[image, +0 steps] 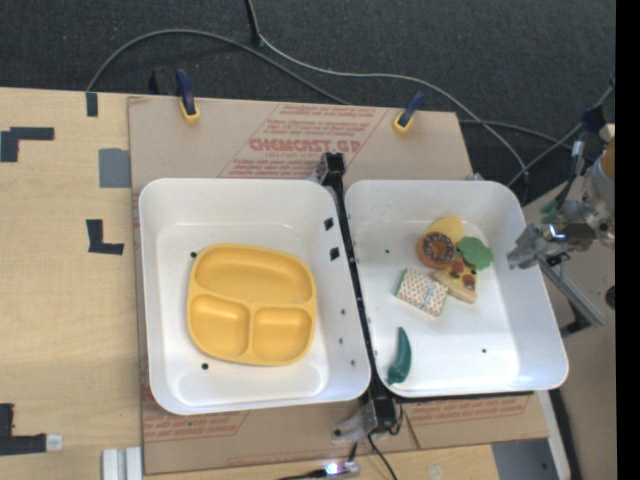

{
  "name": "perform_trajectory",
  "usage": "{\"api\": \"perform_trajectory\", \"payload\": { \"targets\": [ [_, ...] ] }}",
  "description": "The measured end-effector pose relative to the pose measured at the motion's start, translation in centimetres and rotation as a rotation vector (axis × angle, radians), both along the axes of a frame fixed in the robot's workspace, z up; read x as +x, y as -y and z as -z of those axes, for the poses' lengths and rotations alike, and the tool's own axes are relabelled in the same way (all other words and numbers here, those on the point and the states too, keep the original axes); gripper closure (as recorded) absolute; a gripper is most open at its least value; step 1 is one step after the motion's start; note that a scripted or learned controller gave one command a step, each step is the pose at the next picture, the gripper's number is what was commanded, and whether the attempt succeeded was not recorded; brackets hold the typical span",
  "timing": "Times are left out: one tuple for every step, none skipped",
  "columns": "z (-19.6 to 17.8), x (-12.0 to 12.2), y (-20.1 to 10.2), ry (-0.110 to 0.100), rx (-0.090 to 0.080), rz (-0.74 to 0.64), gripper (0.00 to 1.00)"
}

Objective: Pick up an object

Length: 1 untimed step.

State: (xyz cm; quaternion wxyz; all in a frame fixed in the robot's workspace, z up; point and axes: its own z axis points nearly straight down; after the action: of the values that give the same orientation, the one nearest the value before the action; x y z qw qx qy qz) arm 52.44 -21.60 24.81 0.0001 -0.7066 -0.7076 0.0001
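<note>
Task at start: nothing lifted yet. Gripper [535, 246] at right edge of right bin [500, 363], outside rim; grip state unreadable (too small, blurred). Candidates in right bin: toy cluster [453, 255], patterned block [422, 292], teal piece [400, 356] nearer. Yellow tray [251, 303] in left bin [160, 268]. Reach, descent, grasp remain.

At three o'clock in the camera view, the robot shows a pale grey metal gripper [527, 252] of angular, bracket-like shape, joined to a light grey rounded arm segment [603, 183] with thin dark cables and a small blue fitting above.
</note>
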Motion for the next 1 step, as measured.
{"api": "perform_trajectory", "payload": {
  "targets": [
    [-0.69,1.28,-5.42,0.001,0.001,-0.006,1.0]
  ]
}}
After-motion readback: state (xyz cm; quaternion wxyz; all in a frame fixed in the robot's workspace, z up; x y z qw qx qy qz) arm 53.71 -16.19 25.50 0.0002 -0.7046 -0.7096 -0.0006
